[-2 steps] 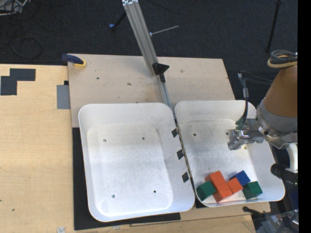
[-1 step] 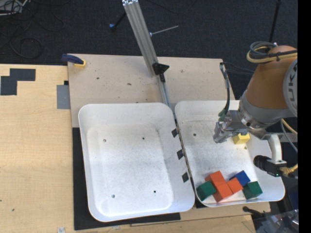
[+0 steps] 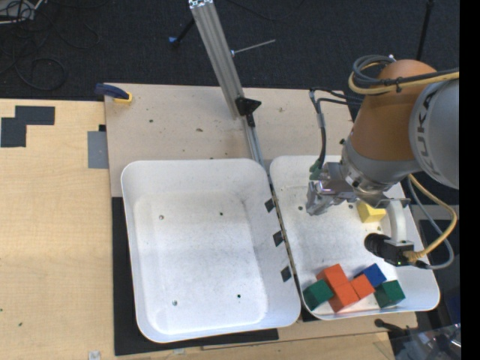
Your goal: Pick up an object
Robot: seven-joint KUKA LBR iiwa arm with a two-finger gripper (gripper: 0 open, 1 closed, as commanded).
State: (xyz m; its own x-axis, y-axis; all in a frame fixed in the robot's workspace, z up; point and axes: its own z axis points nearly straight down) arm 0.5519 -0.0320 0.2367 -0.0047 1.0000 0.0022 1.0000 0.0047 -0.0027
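Observation:
My gripper [image 3: 316, 199] hangs over the upper left part of the right bin [image 3: 296, 172], below the grey arm with its orange band [image 3: 382, 126]. A yellow block [image 3: 370, 214] lies just to the gripper's right, partly behind the wrist. At the bin's near edge sits a cluster of blocks: an orange one [image 3: 341, 285], a second orange one [image 3: 363, 285], a blue one [image 3: 375, 274], a green one [image 3: 319, 295] on the left and another green one [image 3: 390, 294] on the right. Nothing shows in the gripper.
The left bin [image 3: 150, 201] lies beside the right one, with black clips [image 3: 277, 238] along their shared edge. A slanted aluminium bar [image 3: 221, 58] rises behind the bins. A blue and yellow clamp [image 3: 114, 92] sits at the bench's far left corner.

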